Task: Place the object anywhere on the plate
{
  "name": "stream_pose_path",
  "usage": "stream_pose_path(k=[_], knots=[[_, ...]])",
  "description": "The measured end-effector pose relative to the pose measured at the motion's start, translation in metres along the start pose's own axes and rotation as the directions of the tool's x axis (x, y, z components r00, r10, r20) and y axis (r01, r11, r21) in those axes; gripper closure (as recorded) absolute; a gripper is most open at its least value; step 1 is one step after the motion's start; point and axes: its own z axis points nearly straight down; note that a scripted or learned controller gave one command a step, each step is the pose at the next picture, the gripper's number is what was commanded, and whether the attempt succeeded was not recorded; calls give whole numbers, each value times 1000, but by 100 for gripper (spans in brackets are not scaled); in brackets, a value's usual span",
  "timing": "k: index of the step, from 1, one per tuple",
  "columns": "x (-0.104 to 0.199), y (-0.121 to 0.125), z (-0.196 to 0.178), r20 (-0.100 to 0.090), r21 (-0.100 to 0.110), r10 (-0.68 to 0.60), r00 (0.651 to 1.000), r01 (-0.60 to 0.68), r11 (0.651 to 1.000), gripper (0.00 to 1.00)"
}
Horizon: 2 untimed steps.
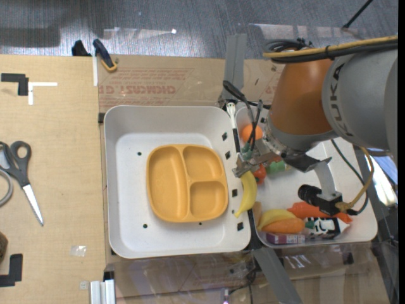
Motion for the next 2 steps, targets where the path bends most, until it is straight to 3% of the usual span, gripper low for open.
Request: stream_pose_path(k=[1, 2], knots=[[0, 0, 0, 0, 0, 0, 1000, 0, 1000, 0], [0, 0, 0, 0, 0, 0, 1000, 0, 1000, 0]])
